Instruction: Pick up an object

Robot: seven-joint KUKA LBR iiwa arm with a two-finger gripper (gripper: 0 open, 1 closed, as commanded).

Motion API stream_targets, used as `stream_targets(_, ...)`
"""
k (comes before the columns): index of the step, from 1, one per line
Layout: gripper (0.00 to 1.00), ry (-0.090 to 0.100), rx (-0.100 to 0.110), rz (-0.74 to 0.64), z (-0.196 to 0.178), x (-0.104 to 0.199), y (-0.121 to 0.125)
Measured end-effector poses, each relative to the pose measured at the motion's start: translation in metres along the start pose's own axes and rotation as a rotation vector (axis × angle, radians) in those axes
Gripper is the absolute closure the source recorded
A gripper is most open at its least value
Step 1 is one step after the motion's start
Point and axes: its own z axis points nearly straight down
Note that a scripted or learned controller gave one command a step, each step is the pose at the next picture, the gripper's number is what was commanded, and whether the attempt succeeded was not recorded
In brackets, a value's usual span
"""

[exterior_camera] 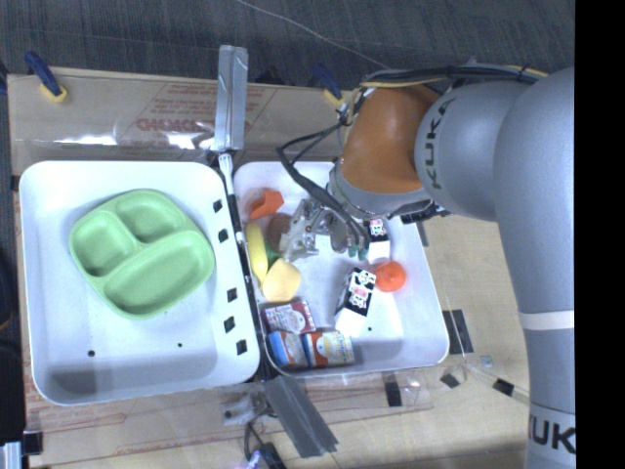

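Observation:
My gripper [305, 234] hangs low inside the right bin [422, 332], near its upper left part, just over a yellow lemon-like fruit [281, 279] and beside a yellow banana [256, 246]. An orange piece [266, 203] lies just up-left of it, with a brown item [280, 227] under the fingers. To the right sit an orange ball [391, 277] and a black-and-white carton [356, 299]. I see nothing clearly held between the fingers.
The left bin [49, 360] holds a green divided plate [143, 250]. A red-and-white packet [289, 317] and a can on its side [314, 348] lie at the right bin's front. The grey arm [488, 135] covers the bin's upper right.

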Motion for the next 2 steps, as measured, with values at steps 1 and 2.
stream_targets(1,1.0,0.0,-0.002,0.069,0.016,-0.045,0.013)
stream_targets(2,1.0,0.003,-0.002,0.184,-0.084,-0.039,0.054)
